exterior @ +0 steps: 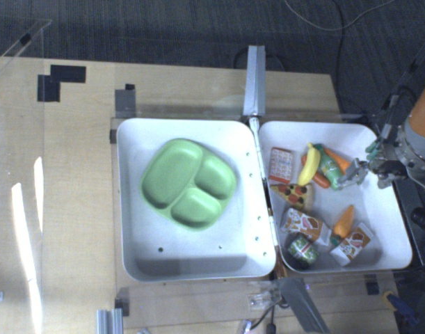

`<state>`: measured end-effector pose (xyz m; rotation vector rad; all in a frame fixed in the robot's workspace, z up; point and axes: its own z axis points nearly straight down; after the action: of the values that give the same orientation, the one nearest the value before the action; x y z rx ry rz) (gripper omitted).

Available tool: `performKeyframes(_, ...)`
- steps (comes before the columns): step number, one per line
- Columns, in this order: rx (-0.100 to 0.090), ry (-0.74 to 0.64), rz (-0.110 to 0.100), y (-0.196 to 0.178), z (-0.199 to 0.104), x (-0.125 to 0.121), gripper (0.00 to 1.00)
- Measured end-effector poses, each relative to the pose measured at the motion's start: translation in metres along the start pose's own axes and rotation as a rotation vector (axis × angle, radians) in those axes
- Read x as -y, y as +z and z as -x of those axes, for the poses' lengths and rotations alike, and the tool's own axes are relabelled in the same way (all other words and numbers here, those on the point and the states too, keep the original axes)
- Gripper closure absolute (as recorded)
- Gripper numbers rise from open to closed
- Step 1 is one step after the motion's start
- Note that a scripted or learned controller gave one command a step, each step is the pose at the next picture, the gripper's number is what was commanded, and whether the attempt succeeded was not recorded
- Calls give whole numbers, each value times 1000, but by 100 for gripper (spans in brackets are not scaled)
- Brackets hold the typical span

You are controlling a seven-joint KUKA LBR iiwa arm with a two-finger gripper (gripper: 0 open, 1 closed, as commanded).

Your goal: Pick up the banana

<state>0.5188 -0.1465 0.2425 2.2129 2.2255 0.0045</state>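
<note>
Banana (309, 164) partly behind carrot (326, 167)

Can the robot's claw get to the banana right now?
Probably yes. The banana lies uncovered on top, and the gripper is close on its right, though a carrot sits between them.

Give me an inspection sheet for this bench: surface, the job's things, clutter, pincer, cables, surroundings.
Surface: wooden bench bearing two white bins, left bin and right bin.
Job's things: banana lies in the right bin, upper middle, beside a carrot.
Clutter: green divided plate in the left bin; small cartons, a dark can and an orange piece in the right bin.
Pincer: pincer hangs over the right bin, right of the banana, holding nothing that shows.
Cables: black cable loops on the floor.
Surroundings: dark carpet.
</note>
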Motion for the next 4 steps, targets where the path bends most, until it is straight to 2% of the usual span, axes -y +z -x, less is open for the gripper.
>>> performKeyframes(1, -1, 183, -1, 100, -47, -84, 0)
performKeyframes(2, 1, 204, 4, 147, -23, -126, 0)
performKeyframes(3, 1, 16, 3, 96, -28, -134, 0)
performKeyframes(4, 0, 148, 2, 59, -51, -133, 0)
